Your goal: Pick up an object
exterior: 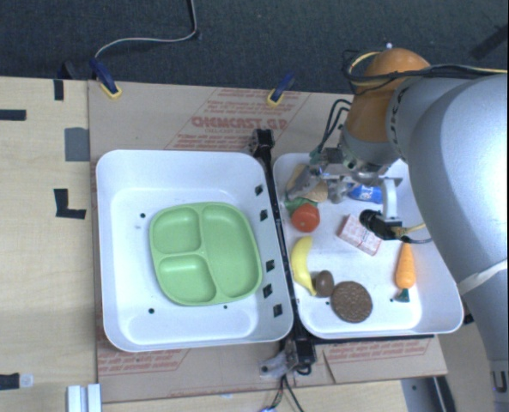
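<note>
The right bin (434, 312) holds a red tomato (305, 218), a yellow banana (301, 264), a small brown kiwi-like fruit (324, 282), a round brown cookie (352, 301), an orange carrot (405, 267), a pink-and-white packet (359, 234) and a blue item (363, 193). My gripper (327, 181) hangs low over the bin's far left part, just behind the tomato and over a tan object (303, 181). The arm's wrist covers the fingertips.
The left bin (121, 256) carries a green divided plate (206, 252). A black divider with clips runs between the bins (275, 239). The grey arm fills the right side above the bin's right edge. Cardboard (194, 118) lies under both bins.
</note>
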Robot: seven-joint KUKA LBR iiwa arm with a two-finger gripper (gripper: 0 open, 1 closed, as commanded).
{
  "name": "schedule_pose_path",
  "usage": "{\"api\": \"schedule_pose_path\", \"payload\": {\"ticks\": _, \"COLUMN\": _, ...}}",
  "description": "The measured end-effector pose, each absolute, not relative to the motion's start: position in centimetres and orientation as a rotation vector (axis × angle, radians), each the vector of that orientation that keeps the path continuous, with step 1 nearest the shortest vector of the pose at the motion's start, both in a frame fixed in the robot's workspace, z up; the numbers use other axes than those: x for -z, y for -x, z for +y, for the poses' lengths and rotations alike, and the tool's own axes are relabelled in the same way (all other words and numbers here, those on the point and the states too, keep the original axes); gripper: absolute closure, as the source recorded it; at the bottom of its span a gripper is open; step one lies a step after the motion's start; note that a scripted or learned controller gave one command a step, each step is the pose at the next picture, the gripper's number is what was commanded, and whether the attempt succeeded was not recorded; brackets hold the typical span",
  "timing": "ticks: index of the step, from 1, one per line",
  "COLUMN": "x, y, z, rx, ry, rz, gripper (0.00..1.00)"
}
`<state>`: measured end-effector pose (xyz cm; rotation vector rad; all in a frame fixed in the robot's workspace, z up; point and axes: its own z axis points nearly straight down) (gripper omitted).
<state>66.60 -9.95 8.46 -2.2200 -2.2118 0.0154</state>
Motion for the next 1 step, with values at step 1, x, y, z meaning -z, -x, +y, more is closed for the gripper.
{"api": "schedule_pose_path", "payload": {"ticks": 1, "x": -8.46, "y": -66.66, "z": -10.27, "rx": -0.010, "ry": 2.215, "rz": -2.213, "gripper": 0.00}}
